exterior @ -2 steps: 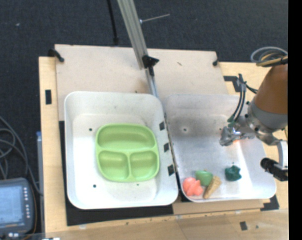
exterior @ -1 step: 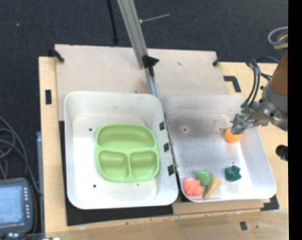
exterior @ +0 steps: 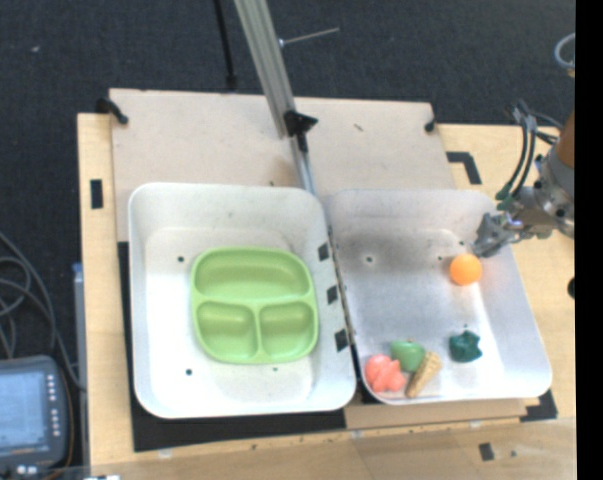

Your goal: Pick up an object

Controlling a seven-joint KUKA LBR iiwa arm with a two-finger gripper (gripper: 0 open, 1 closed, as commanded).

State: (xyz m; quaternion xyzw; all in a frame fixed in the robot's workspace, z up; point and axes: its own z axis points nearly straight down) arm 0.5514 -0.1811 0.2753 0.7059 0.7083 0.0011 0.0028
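Observation:
An orange ball [exterior: 465, 270] lies in the right bin [exterior: 401, 238], near its right side. My gripper [exterior: 490, 235] hangs just above and to the right of the ball, at the bin's right rim, with nothing seen between its fingers. Along the bin's front edge lie a pink piece [exterior: 383, 373], a green piece [exterior: 409, 353], a tan cone [exterior: 425, 373] and a dark green piece [exterior: 466, 346].
The left bin [exterior: 161, 268] holds a light green divided plate [exterior: 253, 304]. A slanted metal pole [exterior: 271, 63] rises from between the bins at the back. Cables hang by the arm at the right edge [exterior: 526, 158].

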